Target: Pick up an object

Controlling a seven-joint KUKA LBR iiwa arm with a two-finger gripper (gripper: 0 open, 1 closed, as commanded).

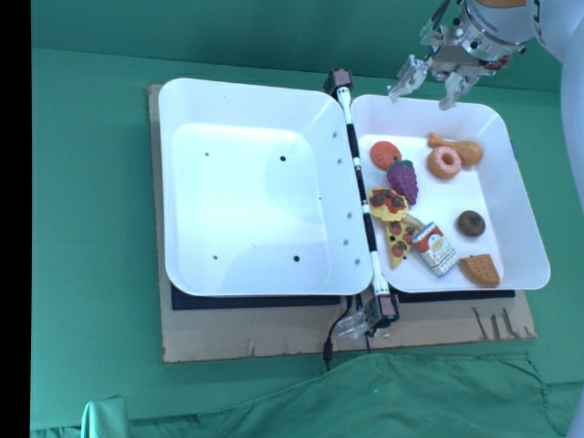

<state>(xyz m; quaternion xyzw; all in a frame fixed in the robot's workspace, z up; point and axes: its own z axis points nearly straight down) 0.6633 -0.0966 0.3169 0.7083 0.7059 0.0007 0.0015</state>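
Green cloth covered the table (91, 199), and on it lay a sheet of cardboard (255, 345) carrying two white bins side by side. The left bin (246, 190) showed only a few dark specks on its floor. A black-and-white bar (360, 190) ran along the seam between the bins.

The right bin (511, 199) held the toy food. A red tomato (384, 154) sat near the bar, with a purple bunch of grapes (403, 180) just beside it. A pink donut (444, 162) lay further right, touching a brown drumstick (459, 148). Below the grapes came a yellow waffle (388, 204), then a pizza slice (398, 242) and a small carton (435, 248) lying close together. A chocolate donut (471, 224) sat apart toward the right wall, and an orange wedge (480, 269) lay near the front right corner.

The gripper (427, 86) hung over the far rim of the right bin, above and well apart from the food. Its fingers (406, 78) were spread apart with nothing between them. The grey arm (511, 7), with its orange band, came in from the upper right corner.
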